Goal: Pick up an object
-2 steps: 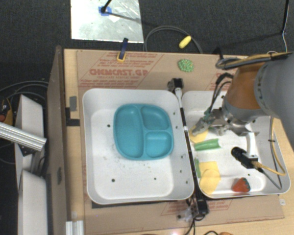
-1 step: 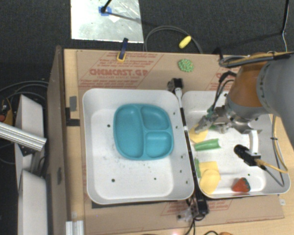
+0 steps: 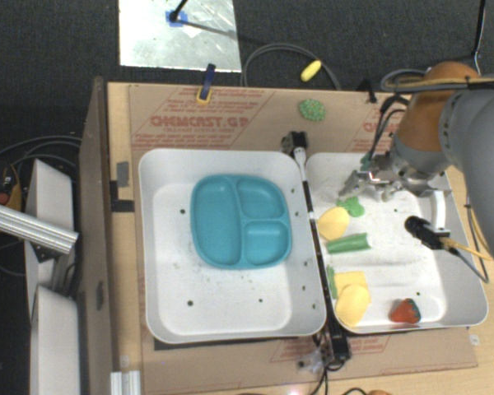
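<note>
I see the gripper [image 3: 364,181] low in the right bin [image 3: 469,303], above a small green piece [image 3: 353,207] (can't tell its state); teal tray [image 3: 240,220] in left bin [image 3: 169,303].

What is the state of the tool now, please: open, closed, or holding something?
Tool: cannot be told. It hangs over the right bin, near a small green piece.

Even overhead light leaves both white bins [image 3: 230,319] bright, nearly washed out, with only thin soft shadows under the things lying near the gripper [image 3: 364,179]. Far up and left of it, a metal sheet [image 3: 179,25] shows patchy glare. The dark floor loses detail. The picture is slightly soft and grainy, and the arm [image 3: 469,130] looks blurred.
</note>
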